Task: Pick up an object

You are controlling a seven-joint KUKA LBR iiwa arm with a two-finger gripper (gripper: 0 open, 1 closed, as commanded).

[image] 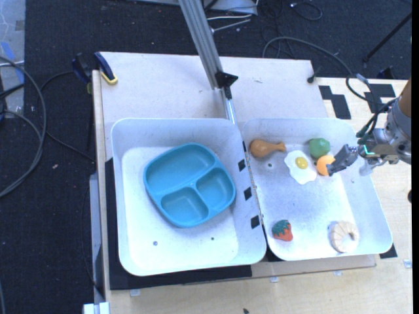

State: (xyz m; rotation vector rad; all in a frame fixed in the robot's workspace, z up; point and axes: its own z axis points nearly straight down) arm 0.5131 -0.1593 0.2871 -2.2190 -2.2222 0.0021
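pincer [335, 165] was at orange ball [323, 167], grip state could not be told | ball judged light, stiff, smooth, roll-prone | take across its widest middle | fried egg [300, 167] lay just beyond

In my right-hand bin lie a brown drumstick [266, 148], a fried egg [300, 167], a green ball [319, 147], an orange ball [323, 166], a red strawberry [282, 230] and a pale shrimp [343, 235].

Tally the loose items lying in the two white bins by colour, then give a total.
Blue, divided plastic tray: 1
Brown drumstick: 1
White fried egg: 1
Green round ball: 1
Orange round fruit: 1
Red strawberry: 1
Cream shrimp: 1
Total: 7
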